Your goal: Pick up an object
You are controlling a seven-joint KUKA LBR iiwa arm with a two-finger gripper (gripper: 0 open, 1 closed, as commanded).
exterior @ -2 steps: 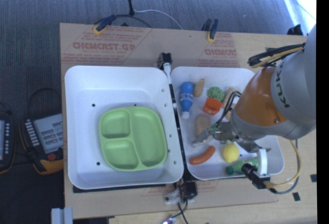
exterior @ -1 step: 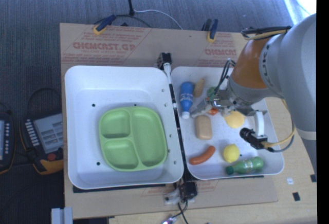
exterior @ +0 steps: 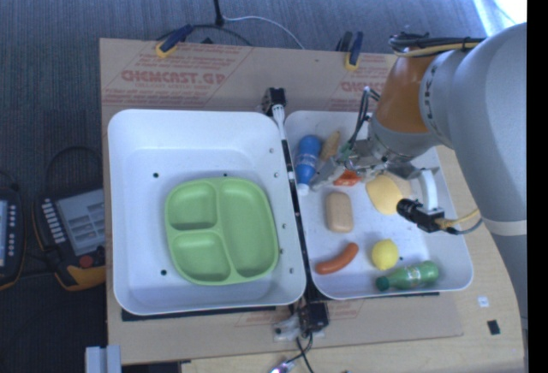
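Arm is down in the right bin [exterior: 445, 277], with the gripper [exterior: 353, 164] low over the clutter near that bin's far-left corner. The wrist blocks the claw, so whether it is open, closed or gripping anything: cannot tell. Nothing is visibly lifted; every object reads as resting on the bin floor, so judged progress is that the approach is done or nearly so, while grasp and lift are not confirmed. Candidates right by the claw: the blue bottle [exterior: 306, 156] lying along the left wall, a small orange-red piece [exterior: 346, 179] just under the tool, and a slim yellowish item [exterior: 330, 145] beside the bottle, too small to identify. The yellow block [exterior: 384, 193] sits just right of the tool, partly under the wrist hardware. Further toward the near edge: the tan oblong [exterior: 340, 211] mid-bin, the sausage [exterior: 337, 258] near the left wall, the lemon [exterior: 384, 254] and the green bottle [exterior: 408, 276] along the near edge toward the right corner, all well apart from the claw. The left bin [exterior: 137, 140] carries the green divided tray [exterior: 221, 230] in its middle, untouched. Likely target is the orange-red piece or the blue bottle, given the tool position. Remaining: close on one item, raise clear of the bin walls, verify it stays in the claw.
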